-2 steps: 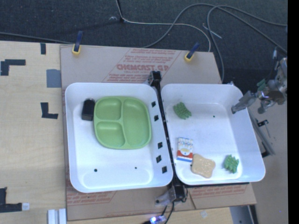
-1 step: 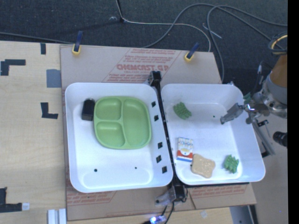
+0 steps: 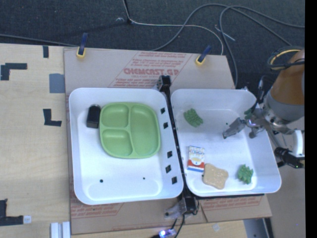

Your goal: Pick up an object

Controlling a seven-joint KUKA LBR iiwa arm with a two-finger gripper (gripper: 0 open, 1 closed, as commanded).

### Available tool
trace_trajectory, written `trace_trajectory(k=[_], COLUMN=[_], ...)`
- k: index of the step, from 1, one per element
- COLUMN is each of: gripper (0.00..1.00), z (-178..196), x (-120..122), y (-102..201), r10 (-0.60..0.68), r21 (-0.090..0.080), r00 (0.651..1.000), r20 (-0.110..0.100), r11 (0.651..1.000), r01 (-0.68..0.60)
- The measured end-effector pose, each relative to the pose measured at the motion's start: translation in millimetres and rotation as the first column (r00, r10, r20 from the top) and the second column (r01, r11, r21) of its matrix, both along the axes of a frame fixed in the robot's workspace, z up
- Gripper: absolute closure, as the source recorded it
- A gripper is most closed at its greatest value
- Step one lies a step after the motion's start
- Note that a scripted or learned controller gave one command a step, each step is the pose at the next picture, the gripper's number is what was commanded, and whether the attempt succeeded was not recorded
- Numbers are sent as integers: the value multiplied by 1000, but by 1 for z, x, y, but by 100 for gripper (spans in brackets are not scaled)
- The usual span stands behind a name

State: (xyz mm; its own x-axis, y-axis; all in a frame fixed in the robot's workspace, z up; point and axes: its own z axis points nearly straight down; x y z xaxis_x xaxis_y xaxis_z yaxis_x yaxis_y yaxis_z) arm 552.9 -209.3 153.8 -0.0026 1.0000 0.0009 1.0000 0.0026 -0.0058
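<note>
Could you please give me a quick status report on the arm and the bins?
End effector over right bin, nothing between its fingers. Nearest: green toy, untouched. Path clear.

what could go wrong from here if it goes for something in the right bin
The end effector hangs over bare floor in the right bin, apart from every item, so closing here would likely catch nothing. The small box and the toast-shaped piece lie touching, so a grasp there may nudge both. The green piece lies near the bin's corner, where the wall could block a finger.
</note>
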Motion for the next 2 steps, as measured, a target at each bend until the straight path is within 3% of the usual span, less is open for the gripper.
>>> trace_trajectory(k=[1,2], gripper=[0,100], z=[-45,-33], x=[-5,-4], y=[-3,-2], r10=[-2,0], r21=[-1,-1], r00=[1000,1000], r20=[0,4], r11=[1000,1000], r01=[2,0])
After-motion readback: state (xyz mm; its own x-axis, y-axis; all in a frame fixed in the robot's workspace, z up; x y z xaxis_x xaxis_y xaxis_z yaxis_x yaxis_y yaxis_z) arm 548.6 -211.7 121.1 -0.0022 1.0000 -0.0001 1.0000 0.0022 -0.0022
